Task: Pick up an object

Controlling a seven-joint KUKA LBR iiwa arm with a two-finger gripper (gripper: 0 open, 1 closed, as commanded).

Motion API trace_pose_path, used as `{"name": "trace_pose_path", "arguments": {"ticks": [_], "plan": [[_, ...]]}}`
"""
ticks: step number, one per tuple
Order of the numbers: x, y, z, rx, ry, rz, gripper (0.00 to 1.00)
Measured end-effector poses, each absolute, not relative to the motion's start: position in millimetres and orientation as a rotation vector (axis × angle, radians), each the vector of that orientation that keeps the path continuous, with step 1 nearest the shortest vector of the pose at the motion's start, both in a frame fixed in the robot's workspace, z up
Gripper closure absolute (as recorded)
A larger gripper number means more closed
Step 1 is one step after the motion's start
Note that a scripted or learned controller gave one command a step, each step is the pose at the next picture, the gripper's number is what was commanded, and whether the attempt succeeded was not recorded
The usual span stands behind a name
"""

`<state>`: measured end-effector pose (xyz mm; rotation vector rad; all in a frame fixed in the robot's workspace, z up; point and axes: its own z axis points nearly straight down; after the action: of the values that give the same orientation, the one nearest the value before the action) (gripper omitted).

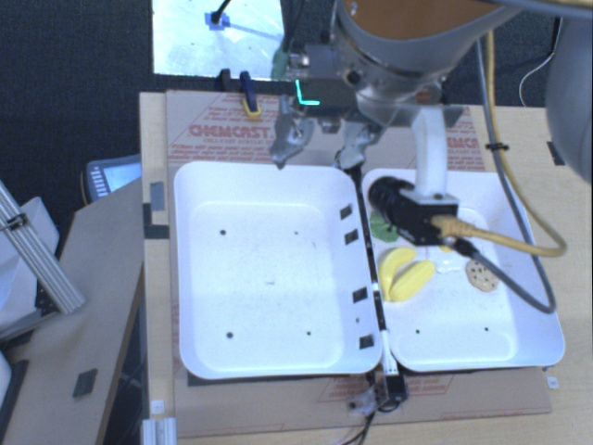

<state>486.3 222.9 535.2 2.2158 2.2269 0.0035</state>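
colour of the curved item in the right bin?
Yellow banana-shaped piece, clearest in the camera view.

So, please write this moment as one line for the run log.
gripper: open, holds nothing, above far rim of left bin | right bin: yellow object, cookie | pick: not done

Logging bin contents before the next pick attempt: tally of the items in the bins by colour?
Yellow: 1, banana-shaped piece
Brown: 1, speckled cookie-like disc
Green: 1, item partly hidden under the black sensor
Total: 3, all in the right bin.
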Motion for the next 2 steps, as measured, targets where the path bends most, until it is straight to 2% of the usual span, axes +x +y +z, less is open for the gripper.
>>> {"name": "trace_pose_path", "arguments": {"ticks": [1, 2], "plan": [[486.7, 223.1, 546.6, 2.21, 2.231, 0.008, 1.0], [486.6, 223.1, 546.1, 2.209, 2.234, 0.007, 0.0]]}}
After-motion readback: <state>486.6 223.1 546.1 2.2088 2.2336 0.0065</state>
